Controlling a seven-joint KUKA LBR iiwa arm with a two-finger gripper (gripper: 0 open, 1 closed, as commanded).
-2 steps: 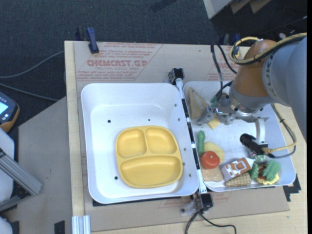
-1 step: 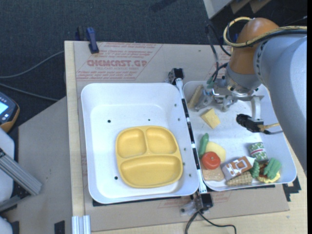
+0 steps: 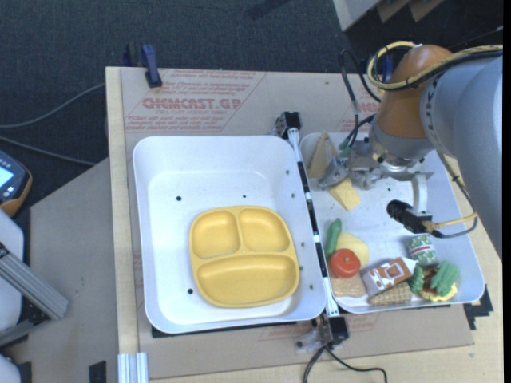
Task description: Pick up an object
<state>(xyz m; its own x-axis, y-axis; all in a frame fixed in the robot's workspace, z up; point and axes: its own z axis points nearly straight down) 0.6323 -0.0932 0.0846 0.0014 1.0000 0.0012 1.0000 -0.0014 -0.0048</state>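
My gripper (image 3: 358,173) hangs low over the far left part of the right bin (image 3: 471,255), under the orange-banded wrist. A small yellow cheese wedge (image 3: 346,196) lies just below and left of it, close to the gripper tip. A tan wedge-shaped piece (image 3: 321,155) leans against the bin's left wall, to the gripper's left. Nearer the front lie a green pepper (image 3: 333,234), a red tomato (image 3: 345,262) on a yellow piece (image 3: 359,248), a brown box (image 3: 386,274), a small can (image 3: 421,247) and green vegetables (image 3: 441,278).
The left bin (image 3: 160,174) holds a yellow divided plate (image 3: 242,255). A waffle-like cracker (image 3: 391,296) and a bread slice (image 3: 345,287) lie by the right bin's front rim. The divider between the bins (image 3: 307,206) runs close to the gripper's left.
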